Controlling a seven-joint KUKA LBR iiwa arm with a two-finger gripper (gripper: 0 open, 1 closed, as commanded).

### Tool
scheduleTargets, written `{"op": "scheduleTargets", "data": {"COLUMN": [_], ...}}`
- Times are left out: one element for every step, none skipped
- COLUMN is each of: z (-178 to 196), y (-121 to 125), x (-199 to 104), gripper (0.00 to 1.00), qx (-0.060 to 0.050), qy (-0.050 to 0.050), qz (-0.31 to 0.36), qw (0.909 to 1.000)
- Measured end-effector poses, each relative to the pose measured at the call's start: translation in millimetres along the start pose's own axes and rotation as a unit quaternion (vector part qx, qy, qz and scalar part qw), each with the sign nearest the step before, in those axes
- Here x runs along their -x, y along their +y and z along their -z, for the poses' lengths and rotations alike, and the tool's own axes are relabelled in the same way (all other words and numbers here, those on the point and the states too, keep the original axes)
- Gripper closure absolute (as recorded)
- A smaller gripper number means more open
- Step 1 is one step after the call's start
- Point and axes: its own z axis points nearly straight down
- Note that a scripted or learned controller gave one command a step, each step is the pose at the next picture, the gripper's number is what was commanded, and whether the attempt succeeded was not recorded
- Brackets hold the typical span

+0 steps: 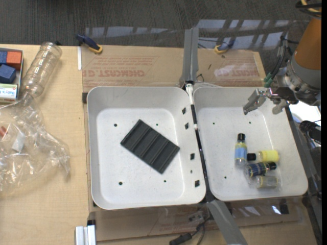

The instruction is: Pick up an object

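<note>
A dark grey ribbed pad lies flat and slanted in the left bin. In the right bin, several small bottles cluster near the front right corner: a clear one with a black cap, a yellow one, a dark blue one and a pale one. My gripper hovers over the right bin's back right area, behind the bottles and apart from them. It is open, with nothing between its two fingers.
A metal divider runs between the bins, with cardboard behind them. On the wooden bench to the left lie a clear plastic bottle, crumpled plastic wrap and a box of coloured blocks. Clamps grip the cardboard's far edge.
</note>
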Motion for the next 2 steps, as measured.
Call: {"op": "scheduleTargets", "data": {"z": [-122, -185], "y": [-8, -55], "x": [-17, 6], "gripper": [0.00, 0.00], "qx": [-0.001, -0.001], "qy": [0.000, 0.001], "qz": [-0.045, -0.030], "qw": [0.9990, 0.9995]}}
